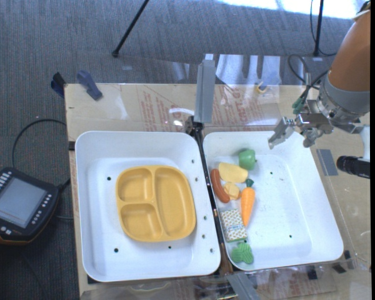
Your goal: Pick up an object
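With fingers spread apart and holding nothing, the gripper (295, 132) hovers above the right bin's (300, 227) far rim, apparently poised to descend toward the toy food, such as the carrot (247, 205), clustered along its left side.

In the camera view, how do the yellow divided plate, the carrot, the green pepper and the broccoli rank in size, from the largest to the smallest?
1. Yellow divided plate, clearly the largest.
2. Carrot, long and narrow.
3. Green pepper and broccoli: they look about the same size, so I do not rank them. The broccoli lies nearer the camera, which may enlarge it slightly.
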Tool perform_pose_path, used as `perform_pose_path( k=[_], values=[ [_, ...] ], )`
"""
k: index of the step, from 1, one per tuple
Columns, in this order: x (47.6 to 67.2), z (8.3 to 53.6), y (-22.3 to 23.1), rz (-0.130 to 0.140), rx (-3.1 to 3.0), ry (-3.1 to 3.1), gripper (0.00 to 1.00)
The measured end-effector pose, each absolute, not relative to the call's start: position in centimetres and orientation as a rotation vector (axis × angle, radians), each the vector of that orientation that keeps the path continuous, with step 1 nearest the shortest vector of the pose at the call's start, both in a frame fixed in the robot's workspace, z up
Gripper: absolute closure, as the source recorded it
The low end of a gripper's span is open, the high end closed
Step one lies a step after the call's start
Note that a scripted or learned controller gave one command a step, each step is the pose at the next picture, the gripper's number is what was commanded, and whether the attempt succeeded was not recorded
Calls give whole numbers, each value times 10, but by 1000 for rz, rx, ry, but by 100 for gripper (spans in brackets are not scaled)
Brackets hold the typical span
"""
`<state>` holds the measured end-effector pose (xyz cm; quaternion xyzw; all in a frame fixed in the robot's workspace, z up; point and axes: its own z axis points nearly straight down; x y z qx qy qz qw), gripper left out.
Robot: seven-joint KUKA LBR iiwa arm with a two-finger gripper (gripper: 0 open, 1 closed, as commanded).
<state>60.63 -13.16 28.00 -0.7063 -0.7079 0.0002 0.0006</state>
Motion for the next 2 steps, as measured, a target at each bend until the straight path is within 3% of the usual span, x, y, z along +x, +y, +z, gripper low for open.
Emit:
perform_pose_path(
  k=[1,2],
  values=[
    [562,147,-108,10,-2526,-1853,0],
    [572,92,-103,-7,-2390,-2041,0]
  ],
)
